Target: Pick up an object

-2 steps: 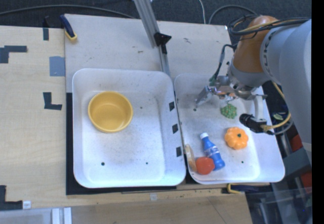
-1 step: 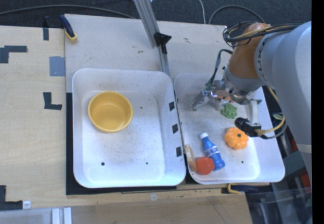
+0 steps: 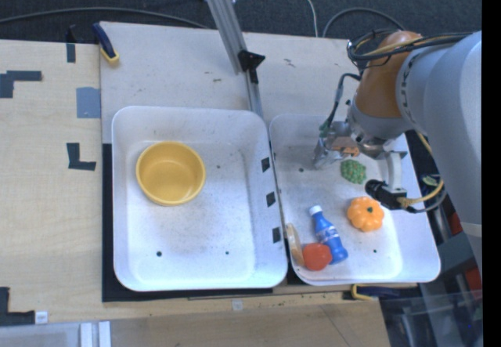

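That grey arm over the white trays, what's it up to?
The arm reaches in from the right, trying to pick something up. Its hand hangs low in the right bin, beside a green item, with nothing visibly in it. An orange pumpkin, blue bottle and red ball lie nearby. The left bin has a yellow bowl.

bins 2 (image 3: 125,181) | yellow bowl 1 (image 3: 171,173) | blue bottle 1 (image 3: 329,234) | orange pumpkin 1 (image 3: 365,214)

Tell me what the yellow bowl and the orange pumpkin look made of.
Bowl: likely plastic, since its yellow is smooth, even and softly glossy. Pumpkin: probably a plastic or rubber toy, given its bright uniform orange and ribbed lobes; too small to tell which.
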You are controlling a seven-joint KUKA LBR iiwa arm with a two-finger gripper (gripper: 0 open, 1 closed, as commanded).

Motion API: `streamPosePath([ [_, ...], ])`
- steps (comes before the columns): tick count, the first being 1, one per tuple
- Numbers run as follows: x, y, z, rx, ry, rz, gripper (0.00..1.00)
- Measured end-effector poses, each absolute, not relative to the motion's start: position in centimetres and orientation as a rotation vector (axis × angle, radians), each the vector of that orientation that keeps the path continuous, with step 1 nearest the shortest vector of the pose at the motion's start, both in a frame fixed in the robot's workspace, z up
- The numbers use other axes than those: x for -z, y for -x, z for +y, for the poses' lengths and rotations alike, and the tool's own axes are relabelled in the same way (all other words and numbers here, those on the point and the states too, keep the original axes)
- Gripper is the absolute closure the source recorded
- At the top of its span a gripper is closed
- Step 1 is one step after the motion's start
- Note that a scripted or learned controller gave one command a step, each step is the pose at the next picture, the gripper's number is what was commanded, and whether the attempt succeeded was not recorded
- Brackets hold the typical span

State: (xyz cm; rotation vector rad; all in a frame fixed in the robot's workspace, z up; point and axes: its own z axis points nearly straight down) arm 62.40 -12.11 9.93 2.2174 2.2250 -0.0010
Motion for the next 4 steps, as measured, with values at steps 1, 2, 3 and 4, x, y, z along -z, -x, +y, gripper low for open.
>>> streamPosePath([
  [1, -16.3, -62.3, -12.1, -0.005, -2.216, 2.220, 1.00],
  [2, -21.2, -61.4, -12.0, -0.004, -2.217, 2.221, 1.00],
  [3, -24.4, -61.5, -11.9, -0.003, -2.218, 2.222, 1.00],
  [4, -24.1, -63.0, -6.1, 0.000, -2.214, 2.230, 1.00],
])
